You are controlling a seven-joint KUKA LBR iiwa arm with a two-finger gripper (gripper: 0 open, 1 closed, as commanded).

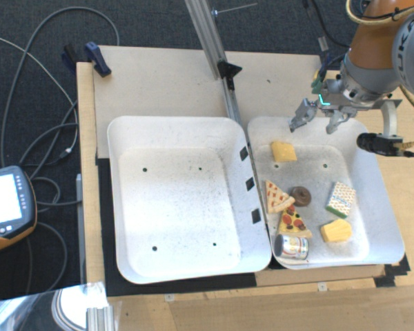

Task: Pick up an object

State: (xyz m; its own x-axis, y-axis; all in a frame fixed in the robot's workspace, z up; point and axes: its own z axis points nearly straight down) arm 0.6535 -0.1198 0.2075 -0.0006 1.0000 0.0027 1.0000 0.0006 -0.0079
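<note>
Above right bin (372, 185) far rim, gripper (318, 121) open, empty. Risk: descends onto rim, or clips yellow block (283, 151) edge and knocks it aside.

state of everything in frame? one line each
gripper: jaws open, holding nothing, above right bin's far edge
yellow block: flat, far end of right bin
pizza slices: flat, touching
brown disc: flat
patterned block: lying tilted
cheese wedge: loose
can: on its side, near edge
</note>
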